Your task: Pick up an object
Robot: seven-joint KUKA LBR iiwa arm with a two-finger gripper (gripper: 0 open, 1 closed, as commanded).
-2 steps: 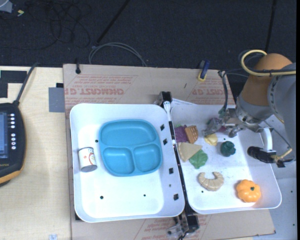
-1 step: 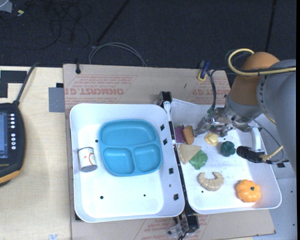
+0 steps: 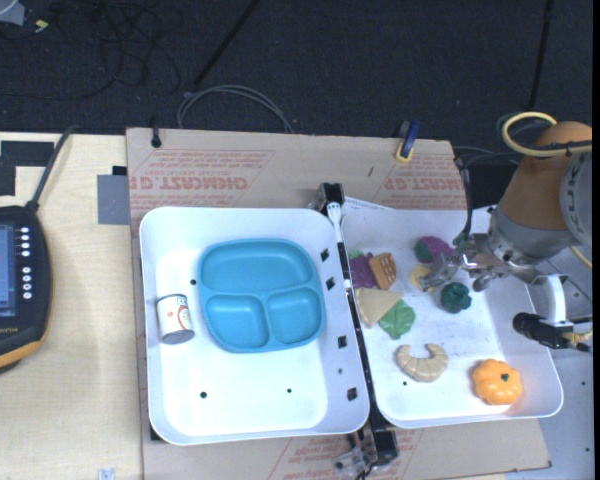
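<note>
Dark-green toy [image 3: 455, 297] just under the gripper [image 3: 458, 271]: finger state impossible to tell, so best centred squarely before closing, clear of purple piece [image 3: 432, 249].

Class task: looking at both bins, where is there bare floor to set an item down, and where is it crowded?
Left bin: bare floor in front of the blue tray. Right bin: a small gap between croissant and pumpkin. Crowded: the back, around the end effector.
</note>
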